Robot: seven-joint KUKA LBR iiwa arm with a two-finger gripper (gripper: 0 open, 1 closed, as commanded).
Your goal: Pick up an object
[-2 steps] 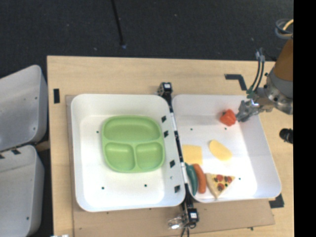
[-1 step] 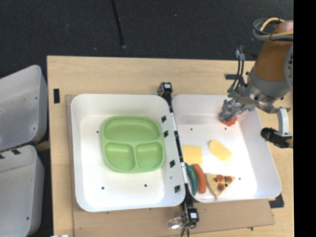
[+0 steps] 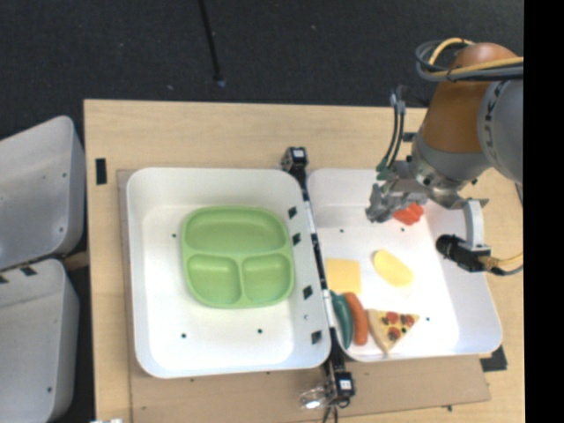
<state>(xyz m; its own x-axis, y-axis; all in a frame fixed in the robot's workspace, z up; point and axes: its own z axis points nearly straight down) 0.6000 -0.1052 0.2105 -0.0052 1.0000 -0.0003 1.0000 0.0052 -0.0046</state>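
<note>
In the right bin [image 3: 467, 311], my gripper [image 3: 389, 203] hangs low over the back part. A small red object [image 3: 409, 213] lies right beside it, partly under the wrist; I cannot tell whether it is gripped. Toward the front lie a yellow oval piece [image 3: 393, 268], a yellow square slice [image 3: 344, 277], a pizza slice [image 3: 390, 327], and an orange sausage-like piece [image 3: 356, 316] next to a green piece [image 3: 340, 310].
The left bin [image 3: 159, 324] holds a green divided plate [image 3: 237, 256]. A ridge with black clips [image 3: 310, 254] separates the two bins. A black cable fitting [image 3: 460, 251] sticks out of the arm over the right bin's right side.
</note>
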